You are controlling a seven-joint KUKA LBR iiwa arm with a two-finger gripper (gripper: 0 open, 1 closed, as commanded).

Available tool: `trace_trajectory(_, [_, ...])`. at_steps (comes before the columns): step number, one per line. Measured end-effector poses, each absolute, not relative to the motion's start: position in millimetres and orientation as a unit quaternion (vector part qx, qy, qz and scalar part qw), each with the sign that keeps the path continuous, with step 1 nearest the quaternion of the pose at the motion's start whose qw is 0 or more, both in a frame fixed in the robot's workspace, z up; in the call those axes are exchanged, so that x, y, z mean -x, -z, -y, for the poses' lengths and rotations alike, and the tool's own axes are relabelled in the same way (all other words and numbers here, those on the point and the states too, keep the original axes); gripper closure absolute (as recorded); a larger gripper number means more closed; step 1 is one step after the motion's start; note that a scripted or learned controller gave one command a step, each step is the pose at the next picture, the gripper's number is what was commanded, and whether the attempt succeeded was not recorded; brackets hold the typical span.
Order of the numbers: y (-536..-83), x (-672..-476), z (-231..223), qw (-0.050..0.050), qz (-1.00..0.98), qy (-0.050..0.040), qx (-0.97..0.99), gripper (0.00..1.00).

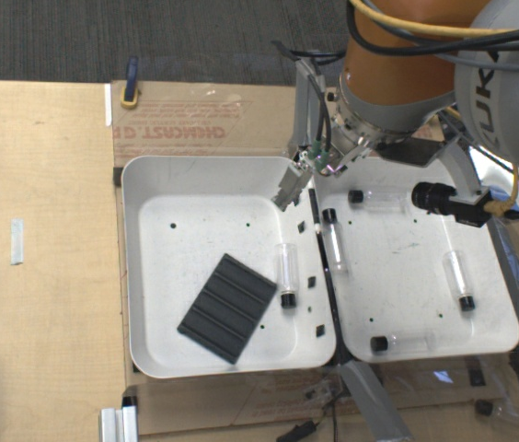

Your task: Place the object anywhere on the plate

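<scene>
The gripper [289, 191] hangs over the far right corner of the left bin [149, 191], close to the wall where the two bins meet. It points down and to the left. I cannot tell if it is open or closed, and I see nothing held in it. The big grey and orange arm [407, 53] comes in from the top right, above the right bin [490, 330].

The dark ridged object [228, 307] lies flat on the floor of the left bin, near the front. It is tilted, with one corner pointing to the front edge. It is well apart from the gripper.

A blue clamp [131, 81] sits on the cardboard [186, 122] behind the bins.
</scene>
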State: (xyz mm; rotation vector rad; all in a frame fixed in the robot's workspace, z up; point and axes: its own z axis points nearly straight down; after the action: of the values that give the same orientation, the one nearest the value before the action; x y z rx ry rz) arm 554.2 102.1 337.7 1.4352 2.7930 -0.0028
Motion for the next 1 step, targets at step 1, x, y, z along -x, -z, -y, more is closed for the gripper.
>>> trace_trajectory(1, [-345.7, -555.0, -101.9, 0.001, -0.89, 0.0021, -0.457, 1.0])
